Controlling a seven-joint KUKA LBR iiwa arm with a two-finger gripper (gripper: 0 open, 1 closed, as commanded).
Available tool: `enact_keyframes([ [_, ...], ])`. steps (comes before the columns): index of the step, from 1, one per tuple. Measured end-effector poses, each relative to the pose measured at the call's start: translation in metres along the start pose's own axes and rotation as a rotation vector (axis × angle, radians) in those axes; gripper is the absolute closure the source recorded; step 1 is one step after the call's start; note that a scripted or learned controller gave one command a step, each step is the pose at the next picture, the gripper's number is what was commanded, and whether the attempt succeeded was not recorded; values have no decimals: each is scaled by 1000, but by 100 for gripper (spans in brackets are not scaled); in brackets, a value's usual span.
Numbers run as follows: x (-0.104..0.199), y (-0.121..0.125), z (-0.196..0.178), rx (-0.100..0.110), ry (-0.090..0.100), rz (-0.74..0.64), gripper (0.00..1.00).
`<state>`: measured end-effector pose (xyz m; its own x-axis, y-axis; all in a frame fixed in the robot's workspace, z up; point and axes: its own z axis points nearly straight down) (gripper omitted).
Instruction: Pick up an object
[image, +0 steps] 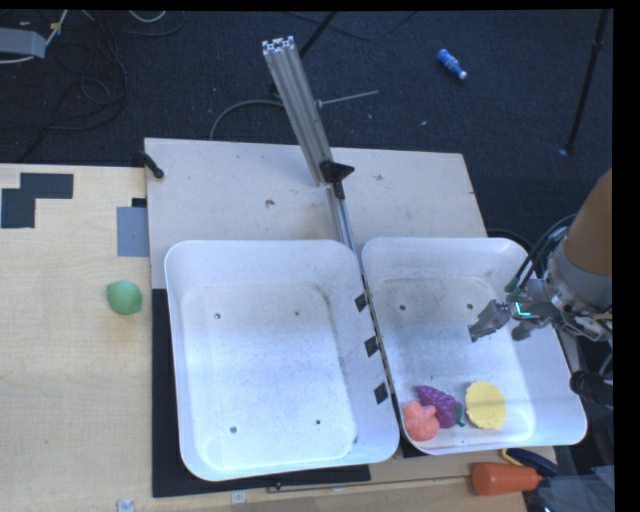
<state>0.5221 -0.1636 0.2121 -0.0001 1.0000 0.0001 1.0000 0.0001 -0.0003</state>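
A dark floor strewn with cables lies at the far side, behind a pale bench (60, 400) that holds two shallow white bins side by side. The left bin (190, 300) and right bin (400, 262) meet along a seam with small black clips. An angled metal rail (300, 105) rises from the far side between them.

The arm (590, 250) reaches in from the right, over the right bin's right side. Its gripper (497, 320) hangs above the bin floor; it is small and blurred here, so whether it is spread or pressed together cannot be told, and nothing is visibly pinched.

Three objects sit in the right bin's near corner: an orange toy (420, 421), a purple toy (439, 400) touching it, and a yellow toy (485, 405) just right.

A green ball (124, 297) rests on the bench left of the bins. An orange item (505, 477) lies just outside the right bin's near edge.
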Motion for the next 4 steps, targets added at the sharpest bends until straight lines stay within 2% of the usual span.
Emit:
enact_keyframes([
  [1,0,0,0,0,0,0,0],
  [3,-2,6,90,4,1,0,0],
  [4,-2,6,121,0,0,0,0],
])
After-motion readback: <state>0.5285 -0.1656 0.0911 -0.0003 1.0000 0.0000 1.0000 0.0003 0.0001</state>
